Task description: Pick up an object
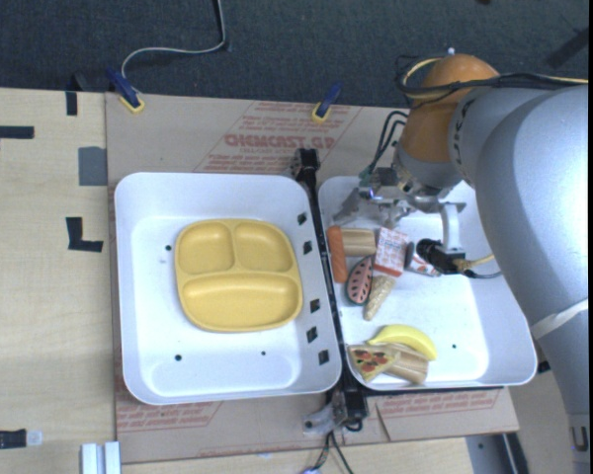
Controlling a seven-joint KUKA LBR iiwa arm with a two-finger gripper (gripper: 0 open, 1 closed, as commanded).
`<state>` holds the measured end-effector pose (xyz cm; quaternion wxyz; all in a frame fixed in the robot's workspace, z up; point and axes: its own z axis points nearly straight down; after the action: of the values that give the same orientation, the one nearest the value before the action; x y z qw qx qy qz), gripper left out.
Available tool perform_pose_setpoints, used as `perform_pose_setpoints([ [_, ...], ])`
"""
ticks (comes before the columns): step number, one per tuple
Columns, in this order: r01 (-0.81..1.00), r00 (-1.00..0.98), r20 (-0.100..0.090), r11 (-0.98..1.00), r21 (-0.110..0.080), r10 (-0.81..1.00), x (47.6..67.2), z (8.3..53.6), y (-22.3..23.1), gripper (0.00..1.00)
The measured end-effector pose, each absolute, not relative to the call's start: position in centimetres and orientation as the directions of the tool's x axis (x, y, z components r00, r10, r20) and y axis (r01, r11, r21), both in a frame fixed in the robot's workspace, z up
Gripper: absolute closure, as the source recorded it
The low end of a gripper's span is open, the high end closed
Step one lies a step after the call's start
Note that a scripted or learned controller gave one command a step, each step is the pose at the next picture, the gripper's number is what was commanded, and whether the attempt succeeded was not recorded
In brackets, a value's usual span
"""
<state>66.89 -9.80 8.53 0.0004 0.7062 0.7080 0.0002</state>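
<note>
Step in hand: the arm (534, 186) is over the right bin (474, 349), its gripper (390, 200) low at the bin's far-left part, above a huddle of toy foods; a judgement, it is lining up a grasp.
Gripper state: cannot be told from this view; nothing is seen held.
Candidate objects: a brown block (357, 241), an orange sausage (336, 254), a red-and-white packet (390, 251), a dark red oval piece (360, 278) and a tan cone (378, 296) lie touching or just beside each other under the gripper; a banana (407, 340) and a pizza slice (374, 361) sit at the near edge, with a tan block (407, 367).
Left bin: (138, 265) holds a yellow divided plate (239, 274), well apart from the gripper.
Doing it well: descend on 1 piece only, probably the brown block or packet, straddling its short side, keeping off the wall between the 2 bins.
Risk: neighbours may jam or slide.
</note>
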Motion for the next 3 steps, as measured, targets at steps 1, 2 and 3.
perform_pose_setpoints([
  [1, 1.0, -0.004, -0.003, 0.004, 0.002, 1.0, 66.91, 9.57, -9.86, 1.0],
  [2, 1.0, -0.004, -0.003, 0.004, 0.001, 1.0, 66.89, 9.5, -9.86, 0.0],
  [3, 1.0, -0.005, -0.003, 0.005, 0.0, 1.0, 66.88, 10.46, -9.83, 1.0],
])
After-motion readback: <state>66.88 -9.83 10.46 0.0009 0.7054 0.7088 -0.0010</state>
